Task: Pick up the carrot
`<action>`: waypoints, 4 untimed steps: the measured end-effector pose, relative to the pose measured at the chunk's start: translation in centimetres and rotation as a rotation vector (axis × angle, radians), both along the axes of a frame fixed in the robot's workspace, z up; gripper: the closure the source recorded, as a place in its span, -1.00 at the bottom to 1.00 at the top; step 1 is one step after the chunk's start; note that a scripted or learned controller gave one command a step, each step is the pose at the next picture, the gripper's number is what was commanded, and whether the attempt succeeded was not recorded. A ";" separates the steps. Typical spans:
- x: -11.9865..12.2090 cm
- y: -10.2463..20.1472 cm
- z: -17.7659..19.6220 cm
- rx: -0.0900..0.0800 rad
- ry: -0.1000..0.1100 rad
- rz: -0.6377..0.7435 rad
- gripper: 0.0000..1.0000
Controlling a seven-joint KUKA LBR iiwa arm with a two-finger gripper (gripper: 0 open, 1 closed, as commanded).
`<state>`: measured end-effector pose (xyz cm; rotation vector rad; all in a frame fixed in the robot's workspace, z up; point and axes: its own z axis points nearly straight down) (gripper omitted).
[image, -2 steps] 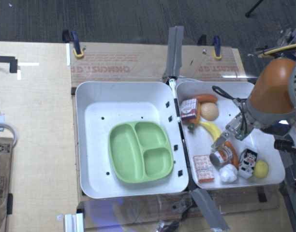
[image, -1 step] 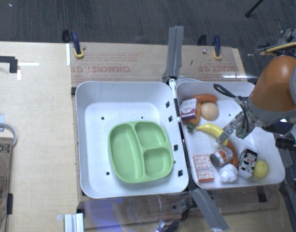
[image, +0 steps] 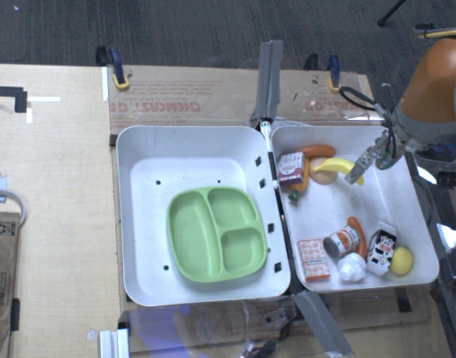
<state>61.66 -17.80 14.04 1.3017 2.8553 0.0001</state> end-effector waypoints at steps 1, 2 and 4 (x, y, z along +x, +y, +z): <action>-3.6 5.1 0.8 0.001 0.004 -0.373 1.00; -5.5 14.3 5.1 0.001 0.004 -0.703 1.00; -13.9 13.9 5.0 -0.001 0.003 -0.547 1.00</action>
